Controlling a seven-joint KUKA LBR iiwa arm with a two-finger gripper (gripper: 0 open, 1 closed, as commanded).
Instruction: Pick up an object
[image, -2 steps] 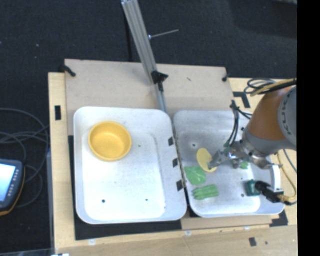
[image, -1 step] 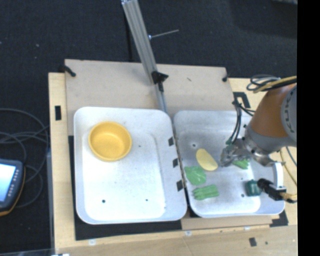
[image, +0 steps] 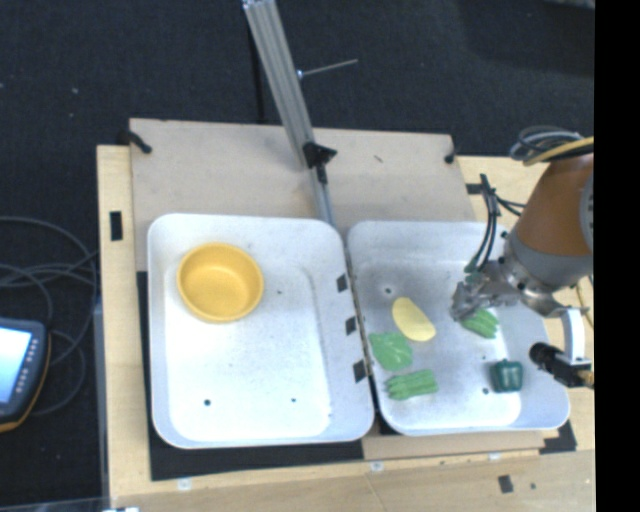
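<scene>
My gripper (image: 474, 306) hangs low over the right bin (image: 440, 245), at its right side, directly over a light green object (image: 483, 324) that peeks out beneath it. A pale yellow oval piece (image: 412, 319) lies just left of the gripper. Two more green pieces rest near the bin's front: one (image: 390, 350) by the left wall, another ridged one (image: 411, 384) below it. A dark green block (image: 506, 375) sits at the front right. The arm's orange band (image: 555, 215) rises at the right edge.
A yellow bowl (image: 221, 282) stands in the back left of the left bin (image: 250, 400). A metal pole (image: 285, 85) slants up from between the bins at the back. Cables loop beside the arm's wrist at the right.
</scene>
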